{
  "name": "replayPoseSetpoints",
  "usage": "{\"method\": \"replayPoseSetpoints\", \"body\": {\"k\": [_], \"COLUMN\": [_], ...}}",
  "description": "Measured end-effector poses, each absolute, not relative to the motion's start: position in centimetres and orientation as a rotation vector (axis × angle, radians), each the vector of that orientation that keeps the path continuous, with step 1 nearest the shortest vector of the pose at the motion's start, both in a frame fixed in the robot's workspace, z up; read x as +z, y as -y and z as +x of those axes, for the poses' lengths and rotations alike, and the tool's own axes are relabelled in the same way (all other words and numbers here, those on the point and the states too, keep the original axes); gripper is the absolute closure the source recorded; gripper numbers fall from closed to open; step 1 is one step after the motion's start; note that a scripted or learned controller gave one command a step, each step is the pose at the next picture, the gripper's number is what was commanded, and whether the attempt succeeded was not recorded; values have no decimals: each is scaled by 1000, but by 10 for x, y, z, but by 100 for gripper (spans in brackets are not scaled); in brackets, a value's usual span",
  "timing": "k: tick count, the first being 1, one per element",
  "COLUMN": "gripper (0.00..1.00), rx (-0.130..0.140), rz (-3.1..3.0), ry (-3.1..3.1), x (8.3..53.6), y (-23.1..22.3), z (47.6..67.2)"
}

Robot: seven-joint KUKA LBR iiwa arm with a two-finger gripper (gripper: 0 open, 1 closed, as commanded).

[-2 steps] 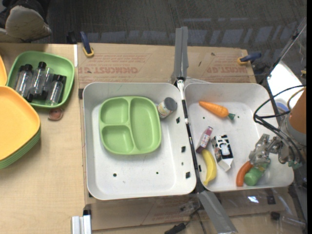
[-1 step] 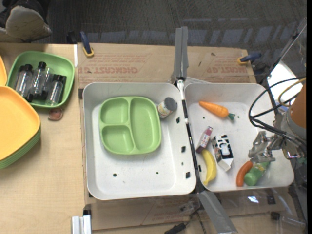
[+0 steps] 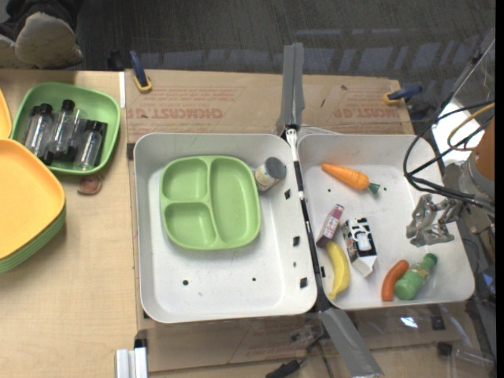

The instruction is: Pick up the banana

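Your metal end effector [image 3: 431,220], grip state unclear, risks snagging the white carton [image 3: 363,245] touching the curved yellow banana [image 3: 339,268].

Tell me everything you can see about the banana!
The banana is yellow, smooth and curved, and it looks like a plastic toy. It lies flat in the right white bin, near the bin's left wall and low in the view. Its top end touches a small white and black carton, and a purple packet lies just above it. The gripper is far off toward the bin's right side and is not touching the banana.
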State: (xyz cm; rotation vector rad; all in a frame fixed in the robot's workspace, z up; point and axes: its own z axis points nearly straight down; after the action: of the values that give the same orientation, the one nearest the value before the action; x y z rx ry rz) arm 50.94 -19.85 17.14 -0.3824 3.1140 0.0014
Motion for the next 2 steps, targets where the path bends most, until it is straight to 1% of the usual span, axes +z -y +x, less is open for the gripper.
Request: {"method": "replayPoseSetpoints", "body": {"k": [1,2], "gripper": [100,100], "rx": [0,2], "rz": [-625,-922], "ry": [-3073,-2998], "x": [188,173], "y": [201,163], "z": [537,584]}}
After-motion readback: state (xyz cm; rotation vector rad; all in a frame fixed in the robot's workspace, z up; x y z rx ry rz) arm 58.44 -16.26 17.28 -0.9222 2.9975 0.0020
